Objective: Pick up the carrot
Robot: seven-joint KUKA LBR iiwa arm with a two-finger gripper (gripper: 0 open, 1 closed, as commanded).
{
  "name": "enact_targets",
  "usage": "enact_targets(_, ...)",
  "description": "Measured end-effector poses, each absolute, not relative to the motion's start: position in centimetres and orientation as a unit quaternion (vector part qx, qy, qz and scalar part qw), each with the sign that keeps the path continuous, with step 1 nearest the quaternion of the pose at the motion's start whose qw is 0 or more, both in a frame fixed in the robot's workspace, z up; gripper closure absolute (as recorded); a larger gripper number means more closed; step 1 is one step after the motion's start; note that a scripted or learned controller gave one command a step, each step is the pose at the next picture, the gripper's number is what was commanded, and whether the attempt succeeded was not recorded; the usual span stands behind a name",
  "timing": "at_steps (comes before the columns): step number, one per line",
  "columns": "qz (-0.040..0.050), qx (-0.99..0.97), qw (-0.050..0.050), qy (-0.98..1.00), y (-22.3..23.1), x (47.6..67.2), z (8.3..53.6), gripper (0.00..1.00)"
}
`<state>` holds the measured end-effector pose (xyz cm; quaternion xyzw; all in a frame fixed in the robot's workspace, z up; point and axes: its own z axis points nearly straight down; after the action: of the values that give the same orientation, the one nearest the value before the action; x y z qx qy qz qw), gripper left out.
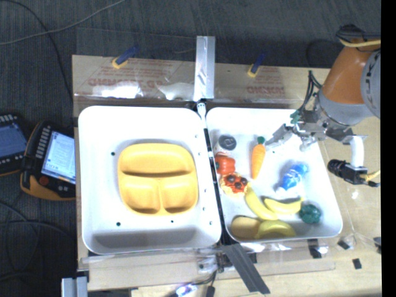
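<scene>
The step in hand looks like the approach: the claw [296, 136] hangs over the far right part of the right bin [331, 193], its two thin metal fingers spread wide with nothing between them, and the carrot [257, 158] not yet lifted. The carrot lies in that bin's far half, near the claw and on its left, a short smooth orange cone with a green tuft at the far end (it looks like moulded plastic). The next move, I judge, calls for the claw to shift left over the carrot, turn so the fingers straddle its narrow width, then drop and close. Nearby lie a blue-and-white bottle [292, 176], glossy curved bananas [272, 206] and a knobbly green piece [310, 213]. The left bin [99, 135] holds a yellow divided tray [158, 177].
</scene>
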<state>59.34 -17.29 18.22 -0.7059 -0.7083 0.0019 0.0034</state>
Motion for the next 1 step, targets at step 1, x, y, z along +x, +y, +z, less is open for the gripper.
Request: enact_targets(1,-0.0001,-0.620,-0.004,-0.785,-15.03,61.89,8.85,0.00)
